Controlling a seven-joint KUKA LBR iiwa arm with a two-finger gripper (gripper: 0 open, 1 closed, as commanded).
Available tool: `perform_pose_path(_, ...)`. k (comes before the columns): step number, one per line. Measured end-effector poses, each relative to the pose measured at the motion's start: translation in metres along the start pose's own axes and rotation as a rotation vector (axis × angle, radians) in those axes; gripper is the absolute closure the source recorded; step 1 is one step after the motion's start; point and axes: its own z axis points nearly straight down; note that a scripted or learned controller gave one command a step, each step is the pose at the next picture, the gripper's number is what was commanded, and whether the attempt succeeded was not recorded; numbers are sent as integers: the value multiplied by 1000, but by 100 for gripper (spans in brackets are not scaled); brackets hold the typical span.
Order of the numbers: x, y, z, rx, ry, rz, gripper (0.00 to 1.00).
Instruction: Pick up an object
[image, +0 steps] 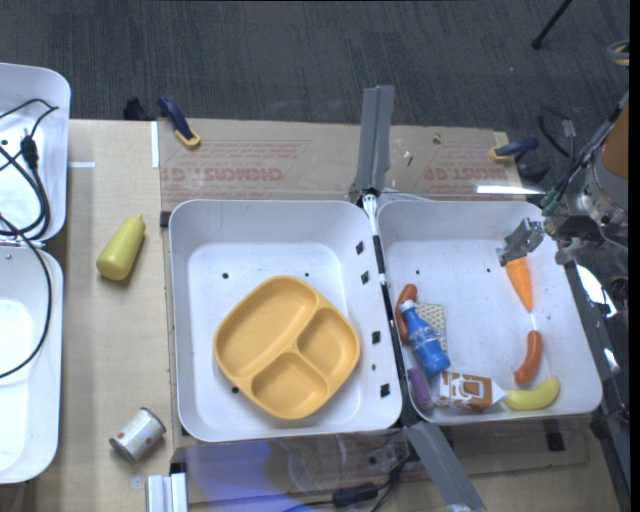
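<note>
Yellow shows first at the far left: a mustard-coloured squeeze bottle (121, 248) lies on the table (120, 350), and nearer the front edge a small tin can (136, 434) lies on its side. Beside them, the left bin (190, 240) holds a yellow divided plate (287, 346), sitting flat and slightly turned.

Across the divider, the right bin (450, 225) carries the candidates for the pick. Along its left wall a blue bottle (425, 345) lies slanted, touching a red-orange piece (405, 298) at its upper end. A small printed carton (467, 391) lies at the bin's front, with a banana (531, 396) just beside it to the right and a sausage (528, 357) just above the banana. An orange carrot (520, 283) lies near the right wall, thick end up.

At the carrot's thick end sits the gripper (521, 241), reaching in from the right. Its jaws look to be touching or just over the carrot's top; whether they are released or clenched I cannot tell at this size, and nothing shows as lifted.

My reading is that the step in hand is the approach or grasp on the carrot. The next move calls for the jaws to straddle the thick end squarely and close firmly before any lift, since the tapered body could slip out.
</note>
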Motion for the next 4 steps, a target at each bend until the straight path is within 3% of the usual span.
perform_pose_path(1,-36,44,150,0,0,23,0)
perform_pose_path(2,12,85,158,-3,-1,167,0)
perform_pose_path(3,12,85,148,-3,-3,163,100)
perform_pose_path(4,20,95,130,3,-2,111,100)
